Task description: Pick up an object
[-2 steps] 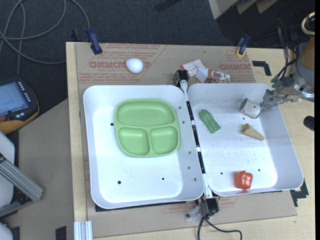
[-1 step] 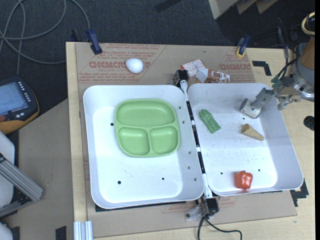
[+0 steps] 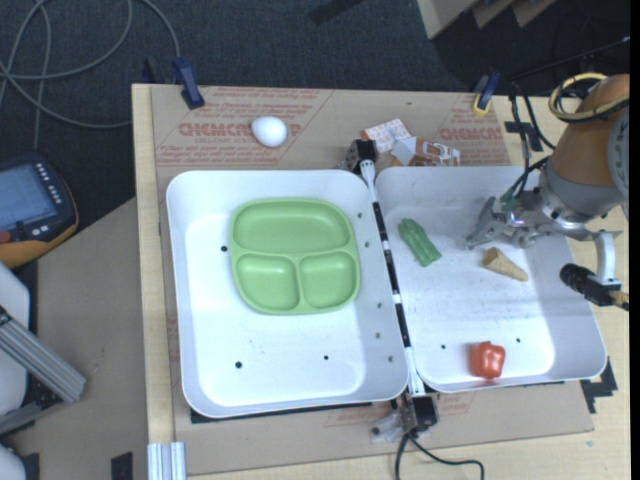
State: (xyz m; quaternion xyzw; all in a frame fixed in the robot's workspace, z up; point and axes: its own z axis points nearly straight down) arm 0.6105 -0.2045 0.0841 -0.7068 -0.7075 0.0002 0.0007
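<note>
In the right bin lie a green pickle-like piece at the upper left, a tan wedge near the middle right, and a red pepper-like object near the front edge. My gripper hangs low over the right bin, just above and left of the tan wedge, with its fingers spread apart and nothing between them. The grey arm with its orange band comes in from the right.
The left bin holds a green divided plate. A white egg-shaped object and some crumpled wrappers lie on the cardboard behind the bins. A black clip joins the bins at their back edge.
</note>
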